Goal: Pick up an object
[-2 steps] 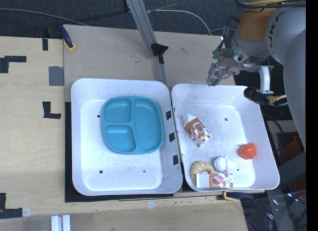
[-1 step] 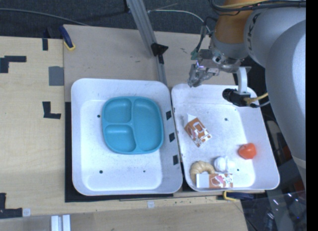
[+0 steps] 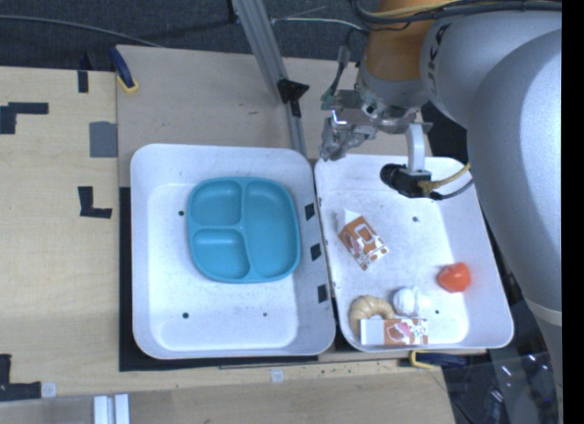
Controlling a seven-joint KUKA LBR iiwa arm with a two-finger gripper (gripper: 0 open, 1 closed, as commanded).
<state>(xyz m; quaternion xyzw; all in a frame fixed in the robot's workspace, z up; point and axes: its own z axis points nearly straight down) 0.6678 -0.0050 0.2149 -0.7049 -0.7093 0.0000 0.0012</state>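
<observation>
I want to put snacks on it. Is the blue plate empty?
Empty. The blue plate in the left bin shows three bare sections.

Open floor mid right bin, items along near wall.

My grey arm reaches in from three o'clock, its orange band up at one o'clock, wrist bent downward; the tool hangs near twelve o'clock, its fingers too small to read.

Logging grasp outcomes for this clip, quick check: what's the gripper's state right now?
Gripper: cannot be told. It hovers at the back left corner of the right bin, with nothing seen in its grip.
</observation>
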